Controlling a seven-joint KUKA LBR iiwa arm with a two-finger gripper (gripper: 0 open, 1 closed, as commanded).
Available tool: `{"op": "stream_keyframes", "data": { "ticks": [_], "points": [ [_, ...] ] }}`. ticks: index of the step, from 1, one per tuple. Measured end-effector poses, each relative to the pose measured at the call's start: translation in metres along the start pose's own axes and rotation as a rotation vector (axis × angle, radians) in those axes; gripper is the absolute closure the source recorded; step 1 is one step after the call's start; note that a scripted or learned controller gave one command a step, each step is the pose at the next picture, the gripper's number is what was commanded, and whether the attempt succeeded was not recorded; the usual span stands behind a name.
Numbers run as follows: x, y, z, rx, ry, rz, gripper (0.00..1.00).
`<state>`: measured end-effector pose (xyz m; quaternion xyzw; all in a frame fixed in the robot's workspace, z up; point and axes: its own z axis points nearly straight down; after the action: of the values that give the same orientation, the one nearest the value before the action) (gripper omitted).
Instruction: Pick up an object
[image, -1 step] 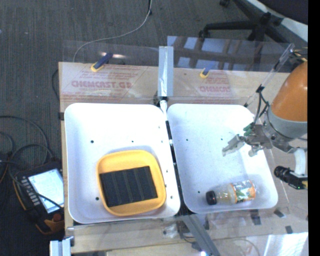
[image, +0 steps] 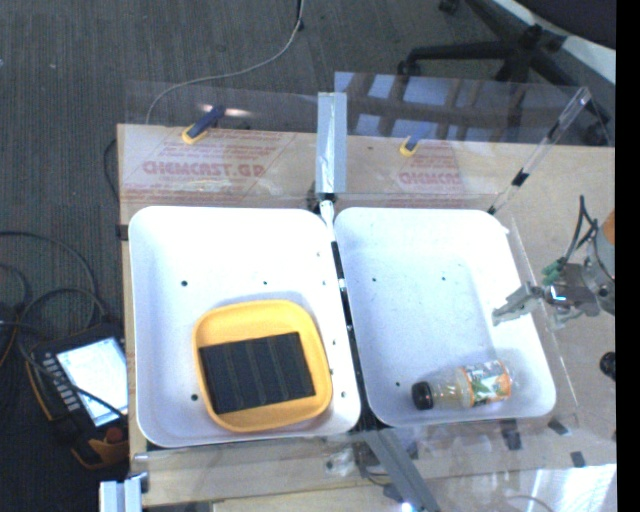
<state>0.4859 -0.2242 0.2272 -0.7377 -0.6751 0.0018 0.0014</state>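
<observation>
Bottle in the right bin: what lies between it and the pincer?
In the camera view, bare white bin floor and the right bin's side wall lie between the bottle and the pincer.

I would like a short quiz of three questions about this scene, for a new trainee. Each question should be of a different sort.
1. True or false: the bottle lies on its side in the right bin.
2. Which thing is in the left bin? A) a yellow tray with a dark ribbed insert; B) a red cup; C) a blue sponge.
3. Fill in: the gripper is over the right bin's ____ rim, apart from the bottle.

Key: 1 true; 2 A; 3 right.
</observation>
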Motion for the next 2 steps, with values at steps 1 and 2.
{"op": "stream_keyframes", "data": {
  "ticks": [1, 2],
  "points": [
    [0.010, -0.002, 0.088, 0.001, 0.003, -0.174, 0.00],
    [0.008, 0.004, 0.135, -0.010, 0.012, -0.292, 0.00]
  ]
}}
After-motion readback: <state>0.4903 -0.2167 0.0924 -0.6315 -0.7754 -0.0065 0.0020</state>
